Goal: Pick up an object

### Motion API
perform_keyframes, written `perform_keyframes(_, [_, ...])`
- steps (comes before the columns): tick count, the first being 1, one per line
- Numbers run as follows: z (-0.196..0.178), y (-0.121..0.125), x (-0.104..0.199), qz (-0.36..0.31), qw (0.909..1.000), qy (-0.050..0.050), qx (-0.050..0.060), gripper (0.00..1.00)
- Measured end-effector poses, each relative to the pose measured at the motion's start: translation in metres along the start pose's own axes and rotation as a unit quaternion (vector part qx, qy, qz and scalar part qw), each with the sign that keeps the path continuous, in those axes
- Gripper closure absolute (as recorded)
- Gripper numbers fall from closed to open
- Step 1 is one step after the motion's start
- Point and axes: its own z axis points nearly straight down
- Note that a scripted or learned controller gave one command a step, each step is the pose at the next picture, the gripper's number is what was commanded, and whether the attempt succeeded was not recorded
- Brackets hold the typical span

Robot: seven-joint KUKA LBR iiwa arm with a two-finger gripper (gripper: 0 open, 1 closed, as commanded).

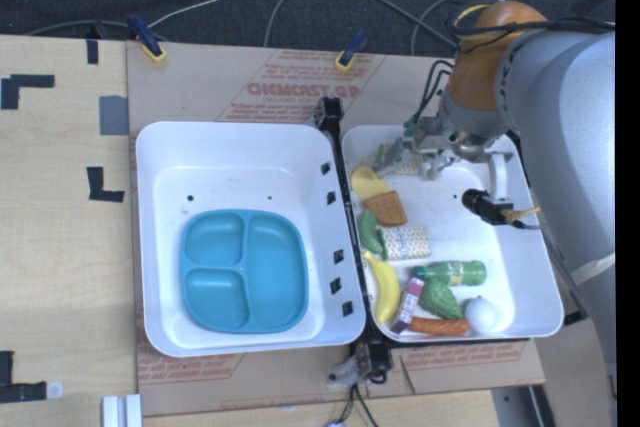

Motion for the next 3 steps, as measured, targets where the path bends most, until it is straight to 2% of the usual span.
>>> perform_keyframes(1, [0.009,-0.078,0.028,0.001,1.0000,0.001,-0.001,0.00])
perform_keyframes(2, [0.009,-0.059,0.025,0.001,1.0000,0.002,-0.002,0.00])
perform_keyframes(3, [0.009,-0.102,0.029,0.002,1.0000,0.000,-0.004,0.00])
